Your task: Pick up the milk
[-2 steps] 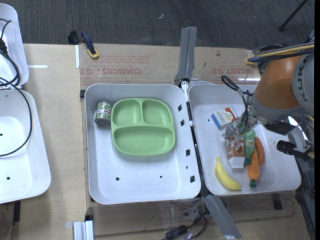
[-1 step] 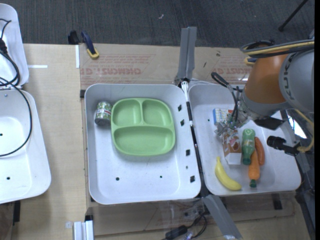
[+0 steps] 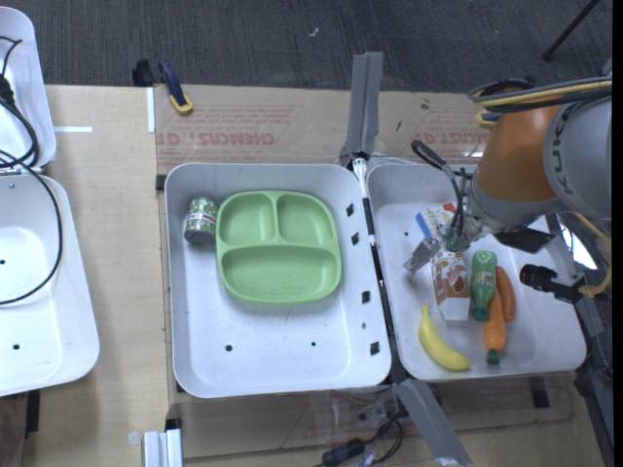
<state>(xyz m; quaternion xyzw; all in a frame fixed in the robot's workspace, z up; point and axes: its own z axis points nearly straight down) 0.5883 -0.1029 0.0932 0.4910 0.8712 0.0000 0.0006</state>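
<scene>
The milk (image 3: 451, 285) is a small white carton with a brown print, standing in the right bin (image 3: 545, 358) near its middle. My gripper (image 3: 440, 244) hangs right over the carton's top left corner, touching or nearly touching it. The grey arm with its orange band (image 3: 516, 163) reaches in from the right above the bin's far side. The wrist hides the top of the carton.
A green bottle (image 3: 482, 283) stands tight against the milk's right side, with a carrot (image 3: 496, 327) beyond it and a banana (image 3: 442, 341) in front. The left bin (image 3: 195, 348) holds a green divided plate (image 3: 279, 246) and a small can (image 3: 201, 220).
</scene>
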